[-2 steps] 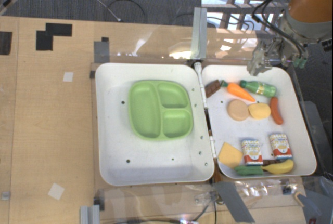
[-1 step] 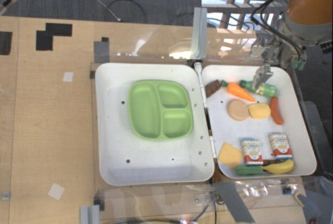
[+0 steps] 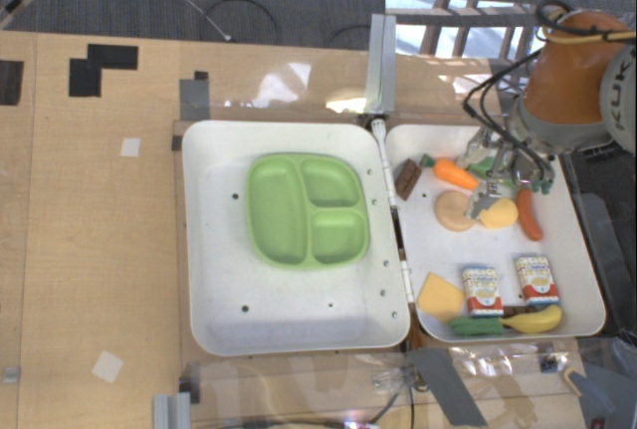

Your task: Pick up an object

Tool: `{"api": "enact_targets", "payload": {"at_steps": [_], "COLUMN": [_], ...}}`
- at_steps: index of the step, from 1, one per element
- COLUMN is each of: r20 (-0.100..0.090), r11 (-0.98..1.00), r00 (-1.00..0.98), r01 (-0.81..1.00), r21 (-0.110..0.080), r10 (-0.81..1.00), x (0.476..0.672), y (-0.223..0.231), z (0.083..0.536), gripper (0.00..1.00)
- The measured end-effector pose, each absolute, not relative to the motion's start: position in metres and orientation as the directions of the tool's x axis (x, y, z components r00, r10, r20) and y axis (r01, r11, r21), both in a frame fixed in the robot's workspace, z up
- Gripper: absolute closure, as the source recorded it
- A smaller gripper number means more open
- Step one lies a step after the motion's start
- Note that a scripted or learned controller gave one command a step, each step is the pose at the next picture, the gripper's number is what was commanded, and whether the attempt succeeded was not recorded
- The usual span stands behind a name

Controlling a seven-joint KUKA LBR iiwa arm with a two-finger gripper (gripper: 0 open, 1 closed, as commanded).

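Note:
My gripper (image 3: 490, 201) hangs over the right bin (image 3: 587, 278), its fingers pointing down between a tan round cookie (image 3: 454, 211) and a yellow lemon-like piece (image 3: 501, 214). An orange carrot (image 3: 456, 175) lies just to its left and a red sausage (image 3: 529, 216) to its right. Nothing shows between the fingers. Nearer the front lie a yellow cheese wedge (image 3: 439, 296), two small cartons (image 3: 481, 289) (image 3: 534, 280), a banana (image 3: 532, 320) and a green bean (image 3: 475, 324). A brown chocolate piece (image 3: 406, 177) rests near the bin's left wall.
The left bin (image 3: 214, 298) holds a green divided plate (image 3: 305, 209). A metal divider post (image 3: 378, 69) stands at the back between the bins. Cables trail from the arm's orange wrist (image 3: 572, 69) at the right.

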State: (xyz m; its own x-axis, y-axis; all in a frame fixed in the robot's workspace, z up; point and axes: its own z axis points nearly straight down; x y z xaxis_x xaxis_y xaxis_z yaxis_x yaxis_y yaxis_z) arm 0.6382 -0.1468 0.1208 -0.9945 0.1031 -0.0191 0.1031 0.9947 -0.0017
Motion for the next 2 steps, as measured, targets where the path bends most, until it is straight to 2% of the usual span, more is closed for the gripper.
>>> {"api": "enact_targets", "payload": {"at_steps": [1,2], "r20": [-0.026,-0.030], "r11": [0.991,0.951], "r00": [-0.991,-0.951], "r01": [0.131,0.309], "r21": [-0.001,0.005], "r10": [0.131,0.309], "x": [0.657,0.634], "y": [-0.124,-0.090], "z": [0.098,0.098], "gripper": [0.00,0.00]}}
